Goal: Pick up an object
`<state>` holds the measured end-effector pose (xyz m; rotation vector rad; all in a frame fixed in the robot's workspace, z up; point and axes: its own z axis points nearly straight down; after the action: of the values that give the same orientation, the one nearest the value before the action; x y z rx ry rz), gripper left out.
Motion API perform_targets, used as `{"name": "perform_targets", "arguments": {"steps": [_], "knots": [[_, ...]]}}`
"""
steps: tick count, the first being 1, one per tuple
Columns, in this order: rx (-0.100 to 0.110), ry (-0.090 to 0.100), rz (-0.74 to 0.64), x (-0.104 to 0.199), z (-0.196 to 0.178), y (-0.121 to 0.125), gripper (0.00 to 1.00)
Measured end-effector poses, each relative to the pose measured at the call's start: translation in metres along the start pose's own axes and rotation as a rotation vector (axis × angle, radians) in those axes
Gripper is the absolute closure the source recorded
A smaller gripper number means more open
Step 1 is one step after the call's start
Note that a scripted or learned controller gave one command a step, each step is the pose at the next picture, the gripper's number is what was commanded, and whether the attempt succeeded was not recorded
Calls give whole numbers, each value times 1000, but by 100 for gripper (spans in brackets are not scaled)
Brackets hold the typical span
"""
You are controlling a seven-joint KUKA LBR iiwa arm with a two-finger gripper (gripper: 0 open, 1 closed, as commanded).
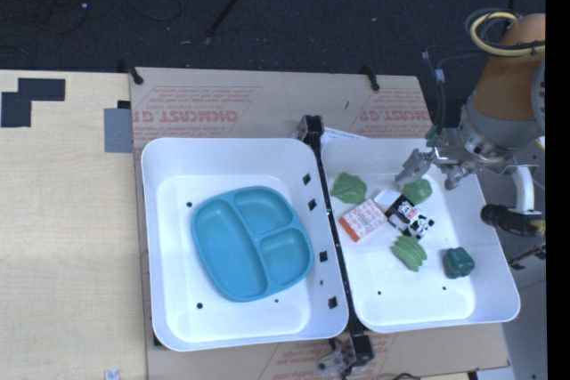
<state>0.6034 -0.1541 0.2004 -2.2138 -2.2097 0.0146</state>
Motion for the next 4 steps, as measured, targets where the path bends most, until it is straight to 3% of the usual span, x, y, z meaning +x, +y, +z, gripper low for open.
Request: {"name": "perform_targets", "arguments": {"steps": [1,2,3,4], "knots": [[-13,-2,-2,0,-8,3,0],[-8,-1,-2,0,57,1,0],[-18,0,0,2,106,4,0],[-22,-4,0,0,93,5,100]]}}
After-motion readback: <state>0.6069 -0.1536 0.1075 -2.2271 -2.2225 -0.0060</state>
